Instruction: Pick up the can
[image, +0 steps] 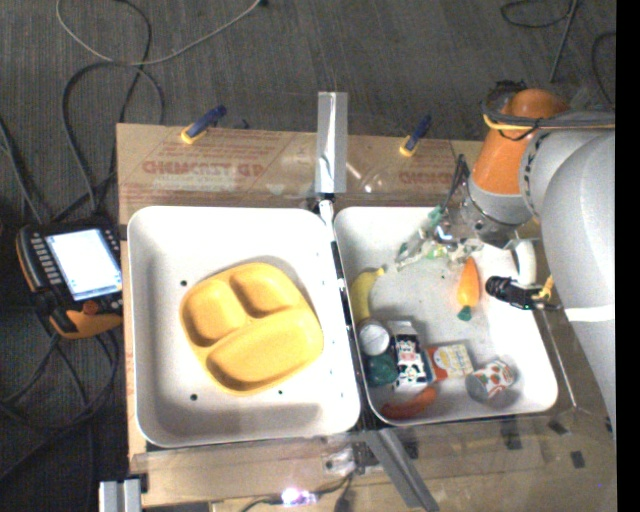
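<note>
You have the arm (560, 190) coming in from the right edge of the frame, its orange band sitting in the upper right above the right bin (545, 385). The gripper (432, 240) hangs over the upper part of that bin, near its back wall, pointing toward the lower left. Its tip is a small tangle of pale and greenish parts against the white floor, and you cannot tell from this view how far apart it stands or whether anything is caught in it.

The can (491, 381) lies on its side in the lower right corner of the right bin, grey with red and white print, well apart from the gripper. Just to its left lies a small flat packet (452, 359), then a black-and-white carton (407, 362). Left of the carton, a teal cup (378, 371) sits with a round silver-topped item (373, 338) touching it from above. A red object (408, 404) lies along the bin's lower wall, below the carton.

Higher up, a banana (362, 293) rests against the left wall of the right bin, and a toy carrot (467, 286) lies near the right side, below the arm's wrist.

In the left bin (150, 300), a yellow divided tray (252, 324) sits tilted near the middle. A handheld pendant (75, 270) with a lit screen rests at the left edge of the frame, off the bench.
</note>
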